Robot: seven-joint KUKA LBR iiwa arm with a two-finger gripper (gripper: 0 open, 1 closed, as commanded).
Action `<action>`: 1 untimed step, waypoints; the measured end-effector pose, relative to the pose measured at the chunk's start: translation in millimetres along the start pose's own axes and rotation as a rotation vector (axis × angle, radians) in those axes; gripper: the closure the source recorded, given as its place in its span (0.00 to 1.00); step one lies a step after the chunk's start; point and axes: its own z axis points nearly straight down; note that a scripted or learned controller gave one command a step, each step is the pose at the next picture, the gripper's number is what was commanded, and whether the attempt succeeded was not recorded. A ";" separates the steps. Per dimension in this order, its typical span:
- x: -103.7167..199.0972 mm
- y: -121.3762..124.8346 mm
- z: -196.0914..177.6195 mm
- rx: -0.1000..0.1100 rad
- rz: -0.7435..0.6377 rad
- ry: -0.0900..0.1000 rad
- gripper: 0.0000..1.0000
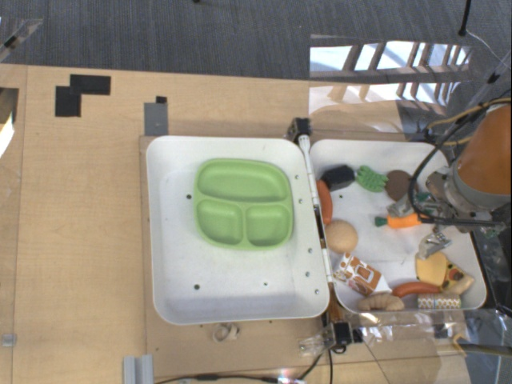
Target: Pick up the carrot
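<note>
Two white bins (160, 238) are sitting on a wood bench (72, 230) w/ grey carpet (160, 22) behind; jaws hovering just right of carrot (402, 222), can't tell whether they're apart.

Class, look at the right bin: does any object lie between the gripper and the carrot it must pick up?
Nothing visible does. The carrot lies on the floor of the right bin, and the gripper hangs just right of it, with bare bin floor between them.

No text, number or brand can be read anywhere; the small patterned packet (358, 274) in the right bin (480, 294) carries markings too blurred to make out.
</note>
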 end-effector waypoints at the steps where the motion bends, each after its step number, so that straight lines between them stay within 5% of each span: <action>1: -16.5 -9.9 15.1 -0.019 -0.111 0.025 0.00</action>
